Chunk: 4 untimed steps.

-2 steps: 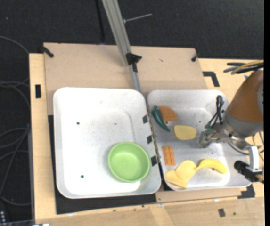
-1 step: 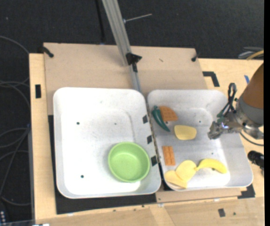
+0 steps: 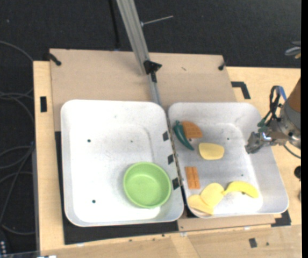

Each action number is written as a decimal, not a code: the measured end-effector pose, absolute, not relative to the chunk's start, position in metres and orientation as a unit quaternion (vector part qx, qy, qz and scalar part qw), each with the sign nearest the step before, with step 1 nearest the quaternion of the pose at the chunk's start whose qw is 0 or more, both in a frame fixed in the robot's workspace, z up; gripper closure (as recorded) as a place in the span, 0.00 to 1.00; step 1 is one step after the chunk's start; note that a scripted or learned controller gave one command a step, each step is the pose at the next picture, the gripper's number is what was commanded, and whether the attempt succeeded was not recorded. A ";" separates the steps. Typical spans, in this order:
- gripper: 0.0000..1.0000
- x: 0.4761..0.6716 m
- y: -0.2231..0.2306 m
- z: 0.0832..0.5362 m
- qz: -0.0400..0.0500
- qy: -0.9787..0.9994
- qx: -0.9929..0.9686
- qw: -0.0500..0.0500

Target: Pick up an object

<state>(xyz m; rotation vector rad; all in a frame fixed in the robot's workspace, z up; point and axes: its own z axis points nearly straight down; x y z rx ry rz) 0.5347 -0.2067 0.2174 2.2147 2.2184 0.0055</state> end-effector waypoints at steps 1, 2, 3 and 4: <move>1.00 0.536 -0.208 0.249 0.002 0.708 0.706 0.003; 1.00 0.536 -0.164 0.241 0.000 0.709 0.705 0.001; 1.00 0.540 -0.119 0.235 0.000 0.709 0.705 0.001; 1.00 0.552 -0.066 0.232 0.001 0.710 0.704 0.000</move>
